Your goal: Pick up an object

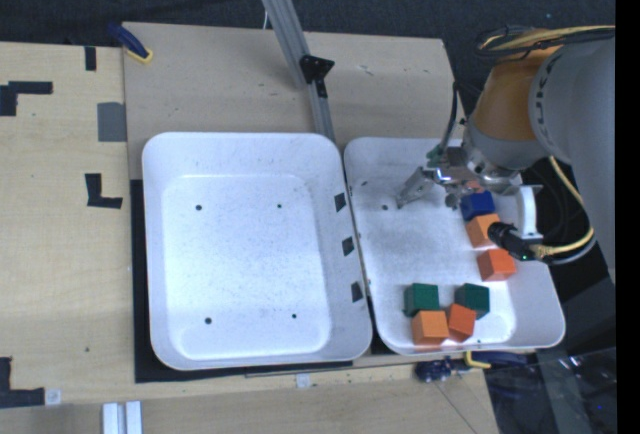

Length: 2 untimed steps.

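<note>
- 2 white bins on the wood desk (220,72), smooth w/ round corners: left bin (160,222), right bin (385,162).
- Right bin holds small blocks: 4 orange, 2 green, 1 blue (476,205).
- Orange ones (431,326) & green ones (421,297) sit near the front edge.
- Grey arm bends down from the right; pincer (412,190) low over right bin, near the blue block.
- Can't tell if pincer is open or holds anything.

I see the tan surface (230,92) carrying two white bins, the left bin (160,222) beside the right bin (385,162); a grey metal pole (285,12) slants above them.
</note>
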Motion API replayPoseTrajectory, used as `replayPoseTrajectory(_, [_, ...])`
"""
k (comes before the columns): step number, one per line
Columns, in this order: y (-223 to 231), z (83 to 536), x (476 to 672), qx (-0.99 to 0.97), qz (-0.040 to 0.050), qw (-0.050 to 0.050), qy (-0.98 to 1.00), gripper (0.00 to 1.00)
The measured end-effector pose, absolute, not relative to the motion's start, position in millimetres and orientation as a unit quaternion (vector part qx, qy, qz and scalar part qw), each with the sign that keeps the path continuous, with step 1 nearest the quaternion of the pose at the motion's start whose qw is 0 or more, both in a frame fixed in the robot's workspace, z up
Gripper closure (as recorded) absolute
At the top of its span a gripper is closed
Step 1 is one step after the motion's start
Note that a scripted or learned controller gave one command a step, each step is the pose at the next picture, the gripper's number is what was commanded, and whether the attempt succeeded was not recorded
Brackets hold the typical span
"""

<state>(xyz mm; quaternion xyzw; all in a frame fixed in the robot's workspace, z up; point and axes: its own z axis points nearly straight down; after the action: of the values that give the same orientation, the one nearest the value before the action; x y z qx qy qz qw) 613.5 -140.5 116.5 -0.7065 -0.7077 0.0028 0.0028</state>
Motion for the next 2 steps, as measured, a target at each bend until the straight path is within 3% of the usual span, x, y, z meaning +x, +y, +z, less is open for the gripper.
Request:
replayPoseTrajectory(1, [-140, 90, 612.4, -0.706, 0.0021, 0.002, -0.708, 0.0])
replayPoseTrajectory(2, [-139, 101, 613.1, -0.706, 0.0011, 0.001, -0.708, 1.0])
